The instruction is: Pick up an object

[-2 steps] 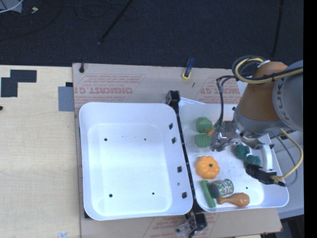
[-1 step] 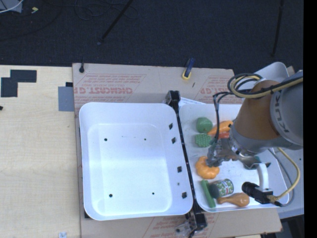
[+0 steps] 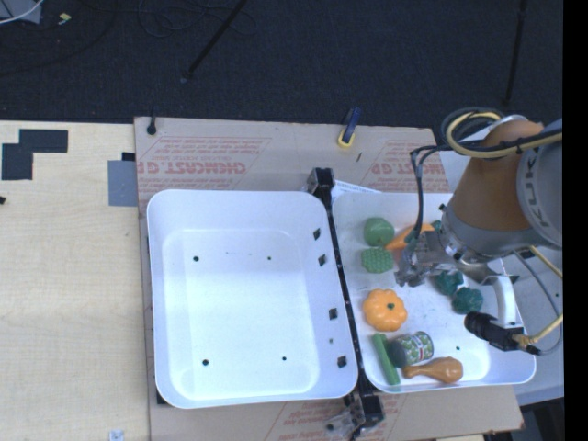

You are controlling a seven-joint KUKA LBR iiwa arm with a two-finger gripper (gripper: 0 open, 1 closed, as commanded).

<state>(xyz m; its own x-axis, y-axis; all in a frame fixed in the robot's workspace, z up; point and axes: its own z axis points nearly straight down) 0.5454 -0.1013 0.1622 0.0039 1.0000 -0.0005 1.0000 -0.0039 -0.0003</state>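
Arm: the grey KUKA arm with the orange band [image 3: 496,186] reaches in from the right and stands over the right white bin [image 3: 524,370].
Gripper: the two-finger gripper [image 3: 415,269] is low in the bin, just right of the green toys; if it is released or clenched, I cannot tell, because its tips are dark and small in the camera view.
Nearest object: the flat green ridged plastic piece [image 3: 375,261] lies just left of the gripper, with the round green plastic vegetable [image 3: 378,231] on its far side.
Other objects: the orange plastic pumpkin [image 3: 385,310], the small labelled can [image 3: 413,347], the long green stick [image 3: 385,358], the tan pear-shaped toy [image 3: 437,369] and 2 dark teal pieces [image 3: 459,292].
Handling: in my judgement these toys are light, stiff and rather smooth, so they may slip or roll.
Where to hold: I would take the pumpkin across its widest middle; it lies apart from the others.
Left white bin [image 3: 184,214]: no toys in it.
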